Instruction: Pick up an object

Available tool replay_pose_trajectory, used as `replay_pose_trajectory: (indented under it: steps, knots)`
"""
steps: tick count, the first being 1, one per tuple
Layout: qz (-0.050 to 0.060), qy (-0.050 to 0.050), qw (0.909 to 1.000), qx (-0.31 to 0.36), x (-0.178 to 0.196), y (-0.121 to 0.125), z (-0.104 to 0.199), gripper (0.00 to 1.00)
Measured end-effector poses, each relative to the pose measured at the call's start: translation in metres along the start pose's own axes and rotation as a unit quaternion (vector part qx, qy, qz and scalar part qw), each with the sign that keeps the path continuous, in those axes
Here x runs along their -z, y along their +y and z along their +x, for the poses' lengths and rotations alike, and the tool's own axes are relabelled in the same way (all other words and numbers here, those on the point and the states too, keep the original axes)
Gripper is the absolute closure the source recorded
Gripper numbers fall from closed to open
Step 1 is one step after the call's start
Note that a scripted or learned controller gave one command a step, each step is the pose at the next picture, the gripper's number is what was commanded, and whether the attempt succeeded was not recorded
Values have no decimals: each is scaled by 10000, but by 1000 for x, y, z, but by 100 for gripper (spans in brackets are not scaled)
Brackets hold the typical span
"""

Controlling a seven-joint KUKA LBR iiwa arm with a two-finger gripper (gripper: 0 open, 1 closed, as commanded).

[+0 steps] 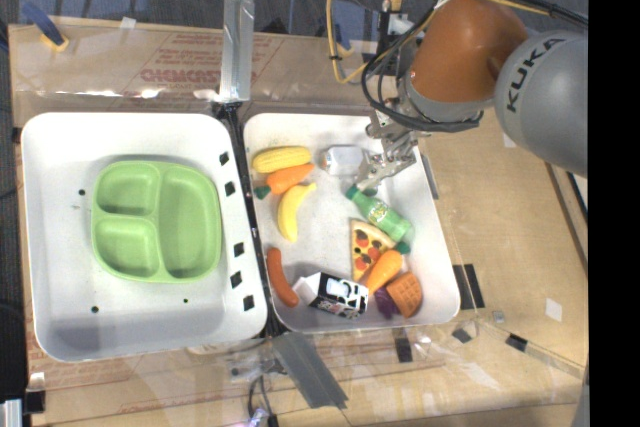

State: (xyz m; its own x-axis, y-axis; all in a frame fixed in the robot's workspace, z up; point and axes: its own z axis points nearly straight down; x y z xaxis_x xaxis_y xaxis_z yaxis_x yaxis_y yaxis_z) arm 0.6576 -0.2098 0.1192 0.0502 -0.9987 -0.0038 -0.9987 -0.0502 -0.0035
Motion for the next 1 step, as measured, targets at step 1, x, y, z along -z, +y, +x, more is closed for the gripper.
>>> replay_pose_trajectory:
  steps: [1]
  knots:
    - [9,15,9930,1181,93,-2,-7,100]
